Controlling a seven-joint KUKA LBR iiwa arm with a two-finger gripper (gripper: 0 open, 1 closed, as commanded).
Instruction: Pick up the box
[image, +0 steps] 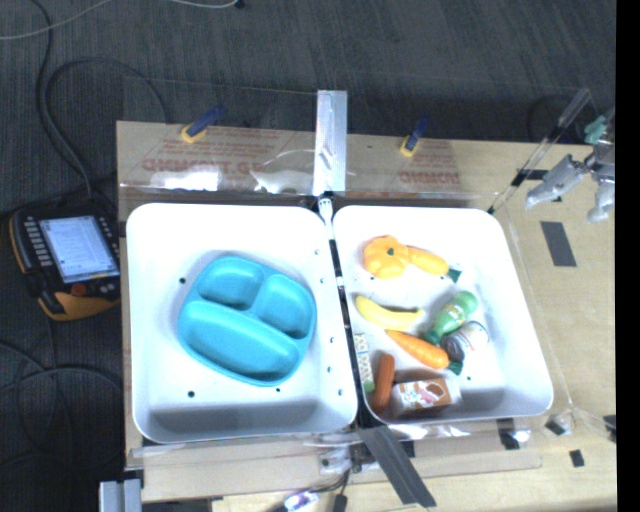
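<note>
Box (425, 393): small carton with a brown and red label, lying on its side at the near edge of the right bin (510, 300), close to the near-left corner.
Left of box: brown-orange sausage-shaped piece (382, 378), just beside it, nearly touching.
Behind box: carrot (418, 348), lying at a slant, tip toward the bin's middle wall.
Further back: banana (385, 310); green bottle (452, 315) tilted, just beside a small silver can (468, 338).
Far end of right bin: orange and yellow toy (400, 258), apart from the box.
Left bin (150, 300): blue divided tray (248, 318) near the middle.
Gripper (585, 180): pale grey, at the right edge over the worktop (580, 300), outside the right bin and beyond its far right corner, well apart from the box.
Jaws: apart or together cannot be told at this size.
Floor at left: handheld control pad (70, 250) with cables.
</note>
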